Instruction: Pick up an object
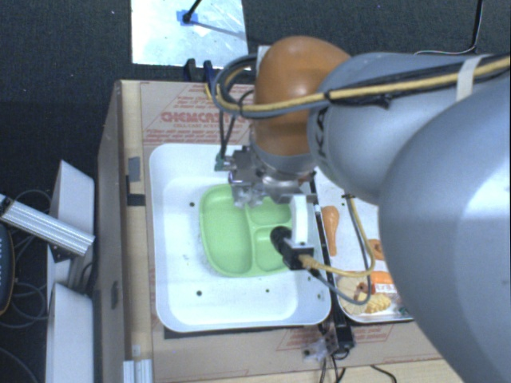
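The gripper (257,191) hangs over the far rim of a green divided plate (233,234); its fingers are hidden under the wrist, so I cannot tell how they stand. The plate lies in the middle of the left bin (184,294), nearer its right wall. In the right bin (399,316), mostly covered by the arm (415,134), an orange carrot-like piece (330,226) lies by the left wall, with small food-like items (377,294) near the front edge.
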Motion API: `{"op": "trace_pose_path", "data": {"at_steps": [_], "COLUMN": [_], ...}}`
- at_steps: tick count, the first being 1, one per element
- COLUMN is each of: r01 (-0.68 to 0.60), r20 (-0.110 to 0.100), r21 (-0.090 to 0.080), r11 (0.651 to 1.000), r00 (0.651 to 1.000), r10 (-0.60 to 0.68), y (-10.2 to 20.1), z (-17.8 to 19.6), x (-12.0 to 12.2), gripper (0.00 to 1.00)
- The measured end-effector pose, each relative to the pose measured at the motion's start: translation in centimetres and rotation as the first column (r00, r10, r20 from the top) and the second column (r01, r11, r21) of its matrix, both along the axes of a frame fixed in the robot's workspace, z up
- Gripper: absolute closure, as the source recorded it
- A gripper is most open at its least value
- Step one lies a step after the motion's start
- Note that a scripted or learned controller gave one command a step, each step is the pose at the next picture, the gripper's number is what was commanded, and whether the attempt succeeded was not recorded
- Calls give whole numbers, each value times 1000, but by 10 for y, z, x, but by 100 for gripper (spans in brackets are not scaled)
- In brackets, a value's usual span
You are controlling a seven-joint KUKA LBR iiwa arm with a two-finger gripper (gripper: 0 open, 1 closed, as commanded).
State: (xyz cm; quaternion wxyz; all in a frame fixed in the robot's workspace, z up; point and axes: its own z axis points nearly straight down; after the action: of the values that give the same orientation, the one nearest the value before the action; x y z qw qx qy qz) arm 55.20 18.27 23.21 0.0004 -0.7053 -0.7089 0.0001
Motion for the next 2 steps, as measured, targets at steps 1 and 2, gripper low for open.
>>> {"op": "trace_pose_path", "data": {"at_steps": [1,2], "r01": [3,3], "r20": [1,4], "r21": [0,0], "r11": [1000,1000], "r00": [1000,1000], "r10": [-3,-3], "y": [-24,-81], "z": [-10,60], "x": [-36,-5], "gripper": [100,100]}}
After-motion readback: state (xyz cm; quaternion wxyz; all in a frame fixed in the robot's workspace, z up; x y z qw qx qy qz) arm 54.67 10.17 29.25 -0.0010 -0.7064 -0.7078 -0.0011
